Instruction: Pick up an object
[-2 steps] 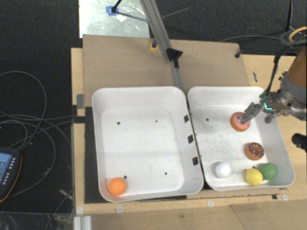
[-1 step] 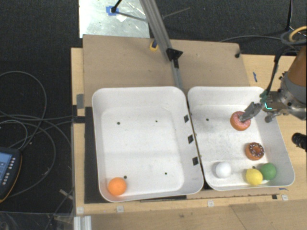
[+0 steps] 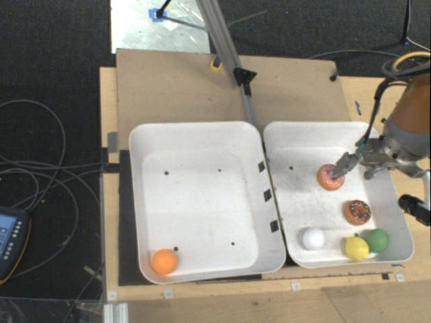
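Observation:
My gripper (image 3: pixel 357 167) hangs over the upper right part of the right bin (image 3: pixel 296 147), fingers spread open with nothing between them. Its left finger (image 3: pixel 342 165) ends at the upper right edge of a pink-frosted donut (image 3: pixel 329 178) lying on the bin floor; the donut sits beside the fingers, not between them. Lower in the same bin lie a chocolate donut (image 3: pixel 357 212), a white ball (image 3: pixel 312 238), a yellow lemon-like fruit (image 3: pixel 356 247) and a green ball (image 3: pixel 377 239). An orange ball (image 3: pixel 164 262) rests in the front left corner of the left bin (image 3: pixel 195 133).
The arm's grey and orange wrist (image 3: pixel 412 123) comes in over the right bin's right rim. A slanted metal pole (image 3: pixel 225 42) crosses the board behind the bins. Cables and a handheld screen (image 3: pixel 10 241) lie on the floor at left.

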